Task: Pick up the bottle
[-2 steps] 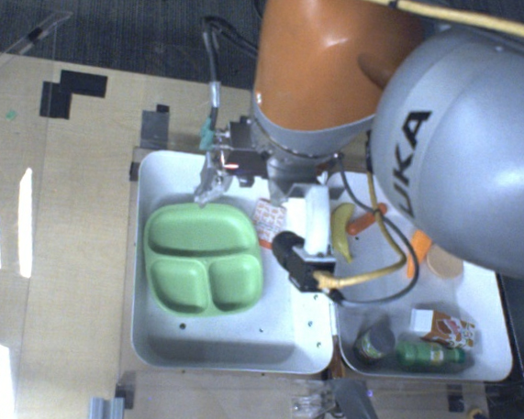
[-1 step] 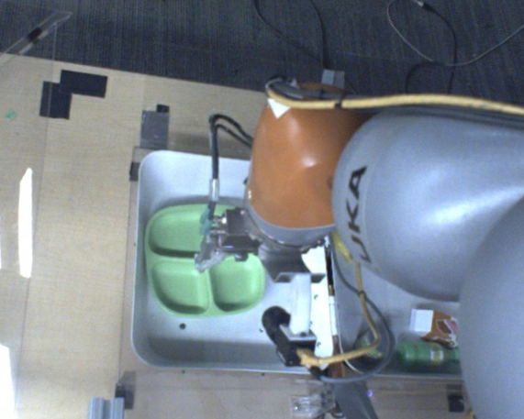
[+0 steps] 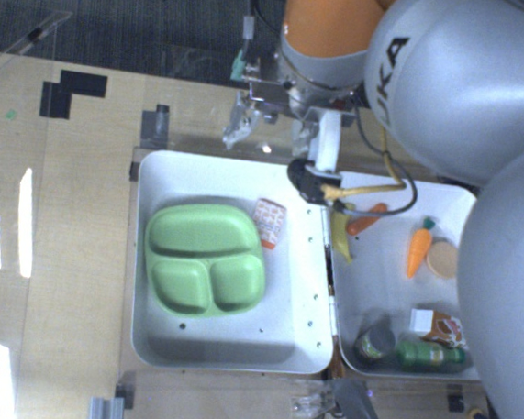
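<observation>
We saw the gripper (image 3: pixel 279 127) above the bins, jaws wide | green bottle (image 3: pixel 429 355) lay in the right bin (image 3: pixel 385 368)

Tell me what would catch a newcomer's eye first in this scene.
The big grey arm with its orange band fills the upper right, its gripper hanging above the bins' far edge. Next comes the green divided tray in the left bin. In the right bin, a bright orange carrot lies near the far side and the green bottle near the front edge.
</observation>
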Controlling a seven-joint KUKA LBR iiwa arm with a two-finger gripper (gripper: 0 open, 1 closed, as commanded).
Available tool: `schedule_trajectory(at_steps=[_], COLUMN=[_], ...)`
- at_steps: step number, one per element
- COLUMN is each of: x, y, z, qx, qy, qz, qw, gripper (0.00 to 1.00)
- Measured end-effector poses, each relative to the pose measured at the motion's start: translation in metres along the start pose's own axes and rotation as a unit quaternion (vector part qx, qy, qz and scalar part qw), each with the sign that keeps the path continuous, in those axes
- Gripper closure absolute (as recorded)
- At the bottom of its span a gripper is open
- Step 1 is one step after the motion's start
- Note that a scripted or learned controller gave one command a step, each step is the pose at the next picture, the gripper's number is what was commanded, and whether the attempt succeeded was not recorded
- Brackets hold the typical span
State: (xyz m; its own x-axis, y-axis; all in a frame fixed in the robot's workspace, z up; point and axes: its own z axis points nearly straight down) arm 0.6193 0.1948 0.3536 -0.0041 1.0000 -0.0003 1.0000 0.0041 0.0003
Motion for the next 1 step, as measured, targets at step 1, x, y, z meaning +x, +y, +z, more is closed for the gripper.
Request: schedule_trajectory(at_steps=[1], x=[0.0072], y=[-0.1302], z=[-0.0212], qx=[0.0], qy=[0.0], qz=[-0.123], qw=[0.9925], gripper=[0.0])
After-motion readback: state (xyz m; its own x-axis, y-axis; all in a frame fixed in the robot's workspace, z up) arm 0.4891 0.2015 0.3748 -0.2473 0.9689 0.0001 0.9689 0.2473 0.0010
